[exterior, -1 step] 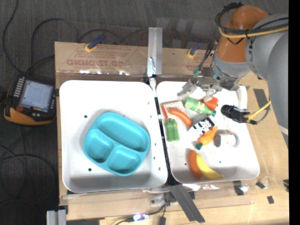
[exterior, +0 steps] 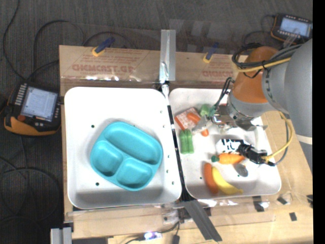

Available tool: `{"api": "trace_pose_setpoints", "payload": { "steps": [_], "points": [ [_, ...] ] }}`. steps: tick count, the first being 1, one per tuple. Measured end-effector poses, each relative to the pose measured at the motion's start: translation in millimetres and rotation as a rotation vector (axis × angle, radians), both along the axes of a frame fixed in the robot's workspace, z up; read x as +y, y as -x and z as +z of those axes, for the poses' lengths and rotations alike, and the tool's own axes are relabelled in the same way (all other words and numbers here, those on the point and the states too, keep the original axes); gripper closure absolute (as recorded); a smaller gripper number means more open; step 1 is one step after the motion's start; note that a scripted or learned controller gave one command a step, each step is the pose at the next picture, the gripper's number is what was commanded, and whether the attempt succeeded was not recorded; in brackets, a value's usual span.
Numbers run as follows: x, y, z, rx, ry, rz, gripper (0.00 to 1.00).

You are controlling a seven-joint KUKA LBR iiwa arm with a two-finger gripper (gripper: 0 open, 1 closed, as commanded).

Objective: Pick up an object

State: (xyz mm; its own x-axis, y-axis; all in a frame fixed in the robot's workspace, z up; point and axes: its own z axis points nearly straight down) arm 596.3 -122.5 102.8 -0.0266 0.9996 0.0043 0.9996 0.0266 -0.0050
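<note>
Camera view: nearest candidate is the small orange carrot-shaped plastic toy [exterior: 229, 158], lying in the right-hand shallow white bin [exterior: 271, 184] at roughly 4 o'clock from that bin's centre. Long axis runs about 9-to-3, green stub at the 9 end. Just at its 7 o'clock sit a yellow plastic banana [exterior: 224, 182] and an orange rounded piece [exterior: 208, 176], touching each other. A black-and-white printed item [exterior: 228, 145] lies right at the carrot's 12.

The two-finger gripper [exterior: 212, 117] sits over the bin's upper-middle, near a green block [exterior: 186, 141] and an orange-red packet [exterior: 188, 118] at its 8–9 o'clock. Carrot lies at about 5 o'clock from the gripper, near but not under it. Whether the gripper is spread or pinching: cannot tell (wrist body hides the tips). Nothing visibly held.

Judgement: closing across the carrot's short side needs the fingers lined up roughly 12-to-6. Clutter at 12 and 7 leaves little margin.

Left bin [exterior: 76, 136] holds a turquoise three-compartment plastic tray [exterior: 127, 154], well apart from the arm.
</note>
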Motion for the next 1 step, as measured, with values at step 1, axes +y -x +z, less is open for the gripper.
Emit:
{"api": "trace_pose_setpoints", "payload": {
  "steps": [1],
  "points": [
    [1.5,0.1,5.2,0.005,-0.005,0.001,1.0]
  ]
}}
